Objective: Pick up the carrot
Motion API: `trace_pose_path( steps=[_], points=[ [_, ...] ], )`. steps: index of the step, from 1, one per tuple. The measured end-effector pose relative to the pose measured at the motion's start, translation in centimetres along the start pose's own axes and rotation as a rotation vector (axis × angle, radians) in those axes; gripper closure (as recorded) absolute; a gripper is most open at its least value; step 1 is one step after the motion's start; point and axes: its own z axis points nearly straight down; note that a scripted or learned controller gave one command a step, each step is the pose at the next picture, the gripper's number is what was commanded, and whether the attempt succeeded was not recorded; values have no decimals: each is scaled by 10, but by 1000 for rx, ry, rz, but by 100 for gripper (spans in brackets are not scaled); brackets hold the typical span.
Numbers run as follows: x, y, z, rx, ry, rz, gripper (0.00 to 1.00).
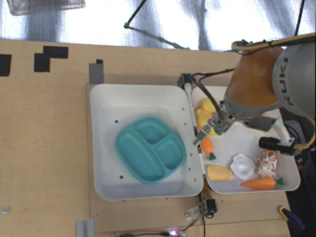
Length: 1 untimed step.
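Note:
Two carrots lie in the right bin (pixel 291 184). A small orange carrot (pixel 207 145) with a green stub rests against the bin's left wall. A longer carrot (pixel 258 183) with a green end lies along the front wall. My gripper (pixel 204 133) is low over the left side of this bin, just above the small carrot and touching or nearly touching its upper end. The grey and orange arm (pixel 256 80) covers the bin's back part.
The left bin (pixel 103 132) holds a teal divided plate (pixel 149 148). In the right bin there are also a yellow piece (pixel 204 113) behind the gripper, a pale yellow block (pixel 218 173), a white cup (pixel 242 165) and a small carton (pixel 268 163).

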Motion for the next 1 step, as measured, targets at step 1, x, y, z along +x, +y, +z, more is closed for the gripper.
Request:
trace_pose_path(
  steps=[1],
  points=[
    [0, 0, 0, 0, 0, 0, 0]
  ],
)
